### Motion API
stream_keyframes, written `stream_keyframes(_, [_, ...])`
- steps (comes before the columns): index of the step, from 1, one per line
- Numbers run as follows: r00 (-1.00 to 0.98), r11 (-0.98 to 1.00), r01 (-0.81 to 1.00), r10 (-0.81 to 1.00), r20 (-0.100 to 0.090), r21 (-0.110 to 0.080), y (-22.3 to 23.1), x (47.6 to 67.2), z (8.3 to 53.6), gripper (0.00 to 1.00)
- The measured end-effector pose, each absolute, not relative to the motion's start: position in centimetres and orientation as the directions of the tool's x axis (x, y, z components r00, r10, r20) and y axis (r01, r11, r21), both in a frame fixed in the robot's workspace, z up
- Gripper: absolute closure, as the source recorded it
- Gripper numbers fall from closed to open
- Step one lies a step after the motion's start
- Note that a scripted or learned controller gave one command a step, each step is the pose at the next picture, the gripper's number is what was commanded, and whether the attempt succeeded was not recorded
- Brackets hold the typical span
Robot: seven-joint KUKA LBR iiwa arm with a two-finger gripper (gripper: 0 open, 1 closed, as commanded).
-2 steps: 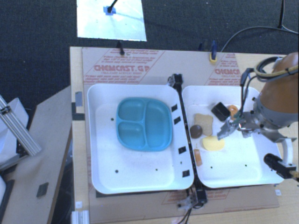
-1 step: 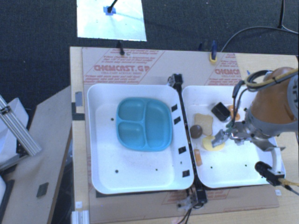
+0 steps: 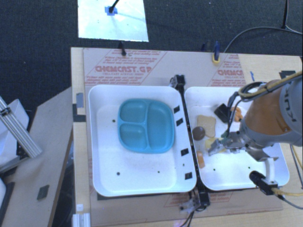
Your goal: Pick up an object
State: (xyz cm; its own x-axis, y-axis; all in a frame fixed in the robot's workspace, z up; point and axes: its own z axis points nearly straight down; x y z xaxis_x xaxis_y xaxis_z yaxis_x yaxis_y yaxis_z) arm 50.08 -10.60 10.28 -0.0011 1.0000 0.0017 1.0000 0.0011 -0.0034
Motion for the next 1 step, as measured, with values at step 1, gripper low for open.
stream_keyframes(1, [0.0,0.0,1.0,1.0,0.001,0.0,-10.57,50.14,8.39,0.0])
